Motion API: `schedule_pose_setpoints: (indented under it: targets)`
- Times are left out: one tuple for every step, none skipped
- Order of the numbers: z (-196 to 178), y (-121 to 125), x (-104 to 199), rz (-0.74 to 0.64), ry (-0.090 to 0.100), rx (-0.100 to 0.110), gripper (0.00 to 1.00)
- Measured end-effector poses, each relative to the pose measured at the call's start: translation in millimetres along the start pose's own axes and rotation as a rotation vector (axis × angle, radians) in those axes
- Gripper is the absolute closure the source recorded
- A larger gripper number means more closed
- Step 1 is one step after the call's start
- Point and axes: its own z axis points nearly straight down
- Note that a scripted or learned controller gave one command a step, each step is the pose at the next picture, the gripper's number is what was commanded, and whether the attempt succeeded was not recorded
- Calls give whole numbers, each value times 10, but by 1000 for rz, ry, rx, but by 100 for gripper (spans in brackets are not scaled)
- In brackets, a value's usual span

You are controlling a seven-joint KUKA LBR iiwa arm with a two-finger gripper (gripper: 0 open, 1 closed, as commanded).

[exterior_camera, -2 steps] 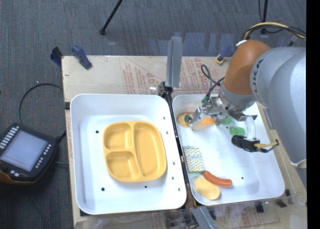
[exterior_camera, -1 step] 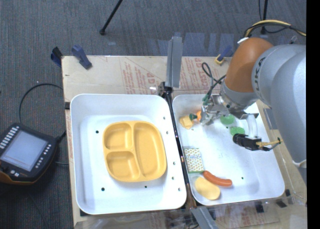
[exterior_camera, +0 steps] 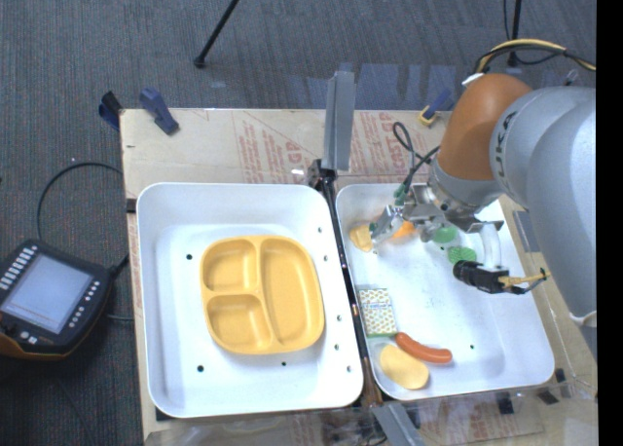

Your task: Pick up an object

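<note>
Grey carpet all round, tripod legs far back, a pendant [exterior_camera: 49, 298] lying left of the cardboard-topped bench [exterior_camera: 253, 142]. In the right bin [exterior_camera: 506, 356], the gripper [exterior_camera: 401, 222] hangs at the far-left corner; whether it grips, I cannot tell. Near edge: a sausage [exterior_camera: 423, 349], long axis running left-right, slightly tilted. The left bin [exterior_camera: 165, 240] holds a yellow tray [exterior_camera: 263, 295].

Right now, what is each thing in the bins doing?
Yellow tray: flat in the left bin, right way up, nothing in its compartments.
Hot dog: lying in the right bin, near the front.
Yellow round piece: lying flat, touching the hot dog.
Green packet: lying flat by the left wall.
Gripper: low over the right bin's back, by an orange piece.
</note>
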Motion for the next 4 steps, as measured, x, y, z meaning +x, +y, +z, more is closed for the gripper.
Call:
schedule_pose_setpoints:
  targets:
    - [-946,26,301,-203,-3,-11,0]
    - [118,-18,-173,-217,-1,1,0]
    - [-199,-7,-618,-127,-3,-6,0]
    - [65,-392,-1050,-92,0,-8,0]
